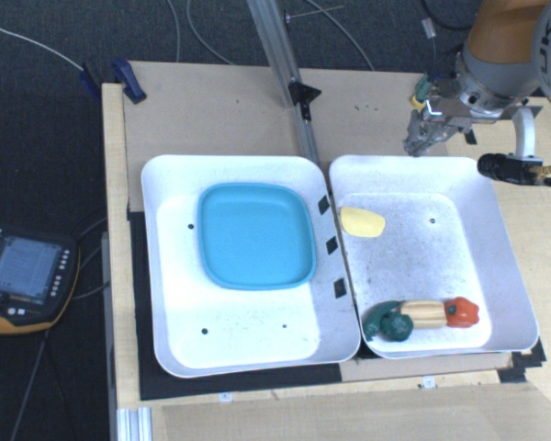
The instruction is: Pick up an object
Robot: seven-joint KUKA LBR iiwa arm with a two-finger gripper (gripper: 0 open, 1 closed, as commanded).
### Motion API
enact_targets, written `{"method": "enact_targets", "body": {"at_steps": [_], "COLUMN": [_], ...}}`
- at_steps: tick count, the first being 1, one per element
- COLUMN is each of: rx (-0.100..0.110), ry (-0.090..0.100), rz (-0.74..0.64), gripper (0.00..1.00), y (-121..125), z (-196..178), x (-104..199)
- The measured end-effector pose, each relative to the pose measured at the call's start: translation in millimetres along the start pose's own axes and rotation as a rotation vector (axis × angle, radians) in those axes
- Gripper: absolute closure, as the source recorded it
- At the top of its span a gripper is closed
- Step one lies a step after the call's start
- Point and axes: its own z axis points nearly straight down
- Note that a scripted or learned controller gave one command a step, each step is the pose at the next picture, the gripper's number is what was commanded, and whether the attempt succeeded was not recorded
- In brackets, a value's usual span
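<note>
Beige wooden counter (220, 108) carries 2 shallow white bins; the tool (422, 141) hovers beyond the right bin's (505, 246) far rim, grip state unclear, pale yellow lump (362, 222) nearest.

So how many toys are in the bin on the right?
4. A yellow piece lies near the right bin's upper left corner. Along its bottom edge sit a green toy, a tan stick and a red piece, touching in a row.
</note>
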Motion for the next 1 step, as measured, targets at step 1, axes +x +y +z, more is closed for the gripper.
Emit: {"method": "enact_targets", "body": {"at_steps": [1], "rx": [0.005], "ry": [0.001], "rz": [0.0], "gripper": [1.0], "y": [0.4], "z": [-11.5], "x": [0.2]}}
